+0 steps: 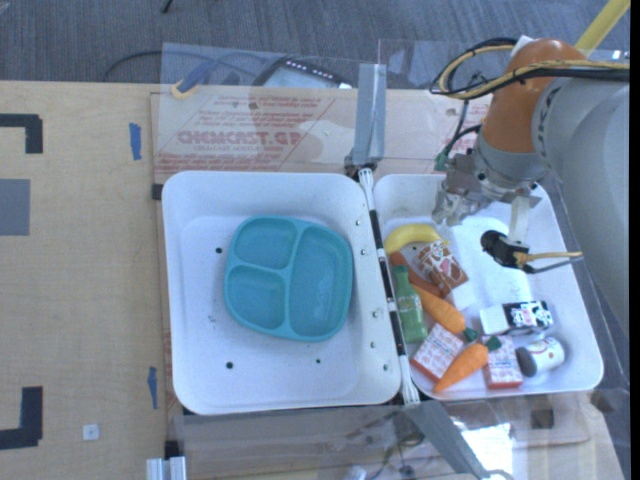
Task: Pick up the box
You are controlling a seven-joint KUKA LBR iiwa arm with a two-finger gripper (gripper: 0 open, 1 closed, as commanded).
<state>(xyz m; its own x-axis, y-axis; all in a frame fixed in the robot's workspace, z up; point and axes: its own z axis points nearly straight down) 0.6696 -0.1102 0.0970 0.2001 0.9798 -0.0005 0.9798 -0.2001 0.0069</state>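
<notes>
We are seeing the arm (560,98) reaching over the right bin (578,298), its end effector (452,208) hanging above the banana (412,236); its opening we cannot tell. The plate (290,278) is sitting in the left bin (190,298). The box (437,352) is lying between two carrots (462,365).

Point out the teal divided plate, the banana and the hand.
teal divided plate (290,278): camera view, on its centre ridge, in the left bin.
banana (412,235): camera view, mid-peel, in the right bin.
hand (452,211): camera view, at its tips, above the banana.
</notes>
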